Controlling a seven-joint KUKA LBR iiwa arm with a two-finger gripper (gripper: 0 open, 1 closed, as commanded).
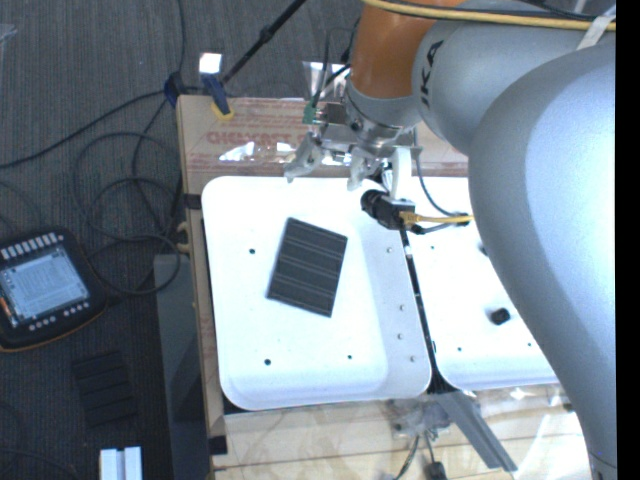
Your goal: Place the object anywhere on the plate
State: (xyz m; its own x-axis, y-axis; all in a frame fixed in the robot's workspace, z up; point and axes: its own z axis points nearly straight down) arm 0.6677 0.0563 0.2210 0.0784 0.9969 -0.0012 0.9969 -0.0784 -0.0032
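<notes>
A dark ribbed plate (pixel 308 266) is lying tilted in the left bin (pixel 240 358). The gripper (pixel 328 169) is hovering over the bin's far edge, fingers spread, gripping nothing.

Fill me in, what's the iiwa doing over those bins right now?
The arm's gripper hangs over the far edge of the left bin, fingers spread with nothing between them. A dark ribbed rectangular plate lies flat in the middle of that bin. A small dark object sits in the right bin, apart from the gripper. Nothing is on the plate yet.
</notes>
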